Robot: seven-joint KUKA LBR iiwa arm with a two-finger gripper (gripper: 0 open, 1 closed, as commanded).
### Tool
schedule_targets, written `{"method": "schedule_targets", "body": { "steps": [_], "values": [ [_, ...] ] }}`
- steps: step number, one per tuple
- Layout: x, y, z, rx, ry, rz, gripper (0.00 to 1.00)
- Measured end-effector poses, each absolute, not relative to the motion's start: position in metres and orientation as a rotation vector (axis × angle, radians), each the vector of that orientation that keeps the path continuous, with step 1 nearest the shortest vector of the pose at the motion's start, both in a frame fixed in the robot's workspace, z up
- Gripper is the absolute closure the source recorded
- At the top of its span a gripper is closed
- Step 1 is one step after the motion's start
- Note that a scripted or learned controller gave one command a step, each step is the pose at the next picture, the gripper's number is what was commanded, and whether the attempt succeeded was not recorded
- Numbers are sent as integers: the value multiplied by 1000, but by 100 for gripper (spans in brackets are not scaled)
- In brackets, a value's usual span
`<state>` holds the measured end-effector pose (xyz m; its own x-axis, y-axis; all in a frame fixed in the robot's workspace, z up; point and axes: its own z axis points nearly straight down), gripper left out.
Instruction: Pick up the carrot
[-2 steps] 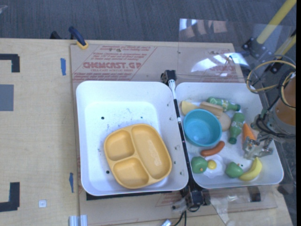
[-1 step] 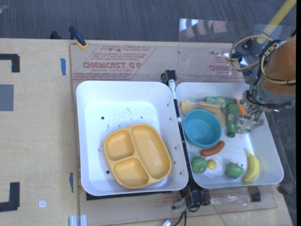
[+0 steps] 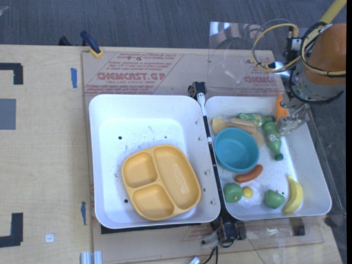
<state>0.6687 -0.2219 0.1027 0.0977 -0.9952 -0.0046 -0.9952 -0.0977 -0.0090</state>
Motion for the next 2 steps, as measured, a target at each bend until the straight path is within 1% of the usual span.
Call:
{"method": "schedule_targets", "body": {
  "steps": [1,2],
  "values": [
    [633,-213,129,-2575,1790,3,100],
    [647,-159,156,-2562,1800,-4,100]
  ]
}}
